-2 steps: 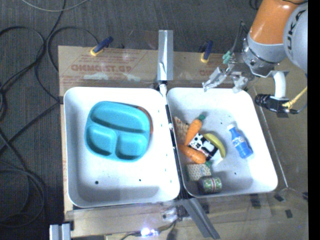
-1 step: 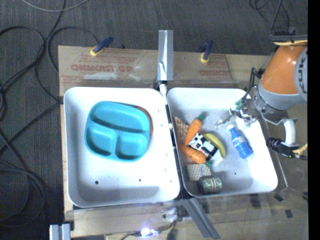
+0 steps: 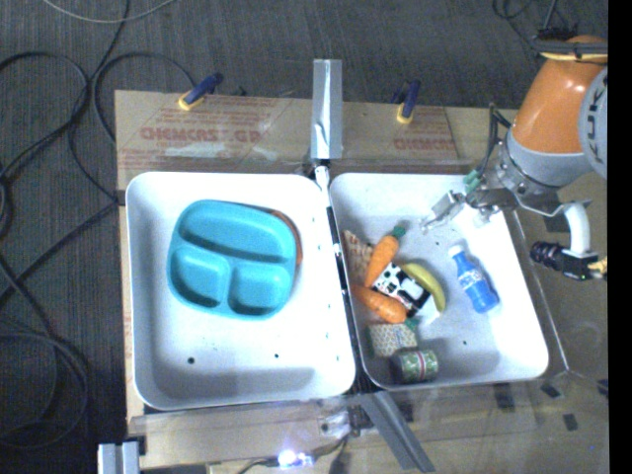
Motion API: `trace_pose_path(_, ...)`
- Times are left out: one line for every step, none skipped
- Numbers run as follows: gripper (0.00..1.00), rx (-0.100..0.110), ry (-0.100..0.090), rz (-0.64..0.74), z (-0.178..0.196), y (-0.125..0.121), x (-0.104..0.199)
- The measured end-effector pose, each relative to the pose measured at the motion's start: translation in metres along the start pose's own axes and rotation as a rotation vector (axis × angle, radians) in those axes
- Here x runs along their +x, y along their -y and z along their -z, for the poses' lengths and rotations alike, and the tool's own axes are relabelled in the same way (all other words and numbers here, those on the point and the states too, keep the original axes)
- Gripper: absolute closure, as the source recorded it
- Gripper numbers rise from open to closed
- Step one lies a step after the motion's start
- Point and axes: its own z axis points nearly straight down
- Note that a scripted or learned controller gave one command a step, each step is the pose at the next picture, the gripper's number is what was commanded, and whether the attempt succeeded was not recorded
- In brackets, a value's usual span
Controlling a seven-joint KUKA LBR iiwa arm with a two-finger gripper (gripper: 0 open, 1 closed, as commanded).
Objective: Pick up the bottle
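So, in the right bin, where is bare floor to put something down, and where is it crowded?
In the right bin, floor is bare between the bottle and the front wall, and along the back wall left of the gripper. The left side is crowded: carrots, banana, a small can.

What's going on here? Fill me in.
A robot arm reaches in from the right over the right bin to pick up the bottle. Its gripper hovers near the bin's upper edge, up and left of the bottle, holding nothing. The blue bottle lies on the bin floor, apart from a pile of carrots, a banana and other toys. The left bin holds a blue tray.
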Motion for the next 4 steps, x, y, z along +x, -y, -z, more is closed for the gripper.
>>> trace_pose_path(0.0, -0.001, -0.002, 0.04, 0.041, -0.006, 0.005)
trace_pose_path(0.0, -0.006, -0.007, -0.083, -0.1, -0.001, -0.046)
trace_pose_path(0.0, -0.023, -0.01, -0.047, -0.107, 0.045, -0.04)
trace_pose_path(1.0, -0.019, -0.003, -0.049, -0.102, 0.046, -0.043)
